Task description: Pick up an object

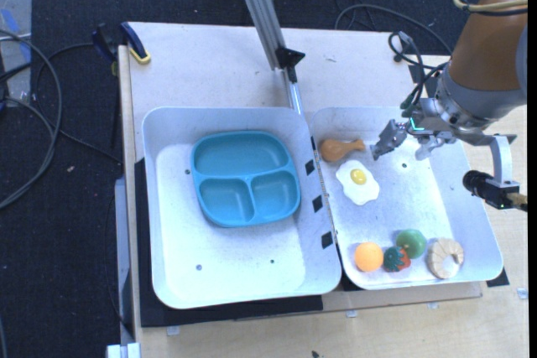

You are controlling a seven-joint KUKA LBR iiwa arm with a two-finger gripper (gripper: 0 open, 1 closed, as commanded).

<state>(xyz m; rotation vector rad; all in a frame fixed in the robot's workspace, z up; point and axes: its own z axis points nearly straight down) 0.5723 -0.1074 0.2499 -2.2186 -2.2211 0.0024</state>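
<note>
The right bin (pixel 470 218) holds a brown drumstick (pixel 340 148) at its back left and a fried egg (pixel 358 183) just in front of it. Along the bin's front lie an orange ball (pixel 368 256), a small red and green piece (pixel 395 259), a green piece (pixel 411 241) and a tan ridged piece (pixel 444 257). My gripper (pixel 409 144) hangs over the back of this bin, right of the drumstick. It is open, its two fingers spread wide with nothing between them.
A blue divided plate (pixel 247 178) lies in the left bin (pixel 168 264). A slanted metal pole (pixel 260 4) rises from the bench behind the bins. Cables trail by the arm at the back right.
</note>
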